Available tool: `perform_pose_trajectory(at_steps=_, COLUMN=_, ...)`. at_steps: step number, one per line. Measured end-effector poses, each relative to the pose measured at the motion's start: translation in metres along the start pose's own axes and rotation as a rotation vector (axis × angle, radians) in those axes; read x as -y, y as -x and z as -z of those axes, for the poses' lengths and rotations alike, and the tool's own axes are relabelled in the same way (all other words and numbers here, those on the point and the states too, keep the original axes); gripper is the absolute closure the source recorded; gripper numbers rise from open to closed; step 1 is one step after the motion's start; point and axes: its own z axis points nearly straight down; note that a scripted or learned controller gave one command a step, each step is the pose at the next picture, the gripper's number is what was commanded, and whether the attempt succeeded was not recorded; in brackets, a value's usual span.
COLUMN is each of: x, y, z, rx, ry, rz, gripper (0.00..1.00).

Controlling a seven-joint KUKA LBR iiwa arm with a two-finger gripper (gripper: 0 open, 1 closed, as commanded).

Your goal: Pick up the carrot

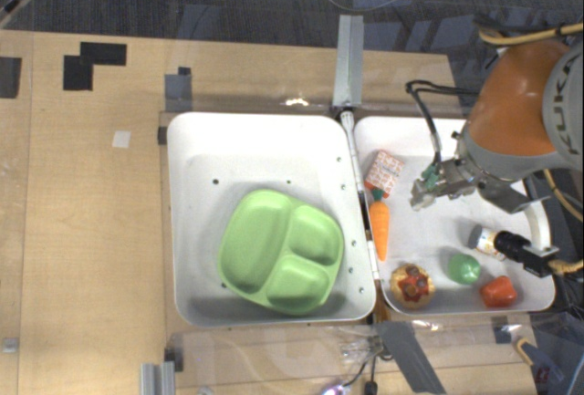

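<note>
The two-finger gripper [431, 186] is hovering right of the orange tapered carrot [380, 228]; finger state cannot be determined.

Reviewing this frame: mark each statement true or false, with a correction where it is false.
1. The carrot lies in the right bin, along its left wall. True.
2. The green divided plate sits in the right bin. False: it is in the left bin.
3. The gripper holds the carrot. False: it hangs to the right of the carrot, apart from it.
4. A green round item lies between a muffin-like item and a red item. True.
5. A patterned packet lies just above the carrot. True.
</note>
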Motion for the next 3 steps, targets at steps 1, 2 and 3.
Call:
perform_pose_trajectory(at_steps=1, x=0.0, y=0.0, z=0.0, rx=0.0, ry=0.0, rz=0.0, gripper=0.0)
perform_pose_trajectory(at_steps=2, x=0.011, y=0.007, z=-0.011, rx=-0.001, ry=-0.004, rz=0.202, gripper=0.0)
perform_pose_trajectory(at_steps=3, x=0.043, y=-0.008, z=0.1, rx=0.001, ry=-0.001, rz=0.286, gripper=0.0)
